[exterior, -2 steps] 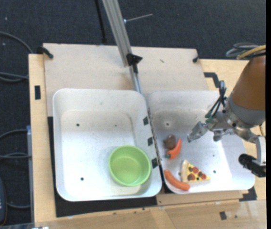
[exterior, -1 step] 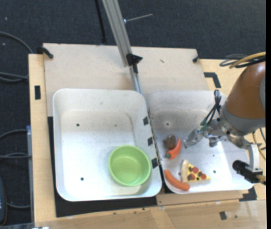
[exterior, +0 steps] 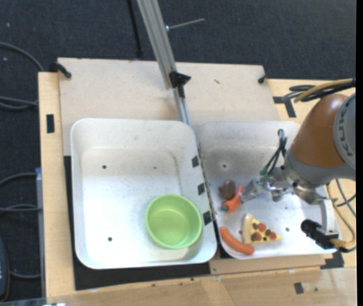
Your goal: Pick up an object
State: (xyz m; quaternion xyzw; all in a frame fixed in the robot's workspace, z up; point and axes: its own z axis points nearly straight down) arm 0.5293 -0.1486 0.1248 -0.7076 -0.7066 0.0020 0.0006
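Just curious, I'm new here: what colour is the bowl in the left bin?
Light green, seen in the camera view: the bowl.

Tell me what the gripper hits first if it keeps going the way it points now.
The gripper points toward the view's left, low in the right bin. First in line looks like the small brown object with the carrot beside it, though depth is hard to judge.

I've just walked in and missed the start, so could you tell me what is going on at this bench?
The arm is reaching into the right bin from the right, its gripper low beside a small brown object and a carrot. Nothing shows between its fingers, so no pick is confirmed. A pizza slice and a sausage lie nearer the front. The left bin holds a green bowl.
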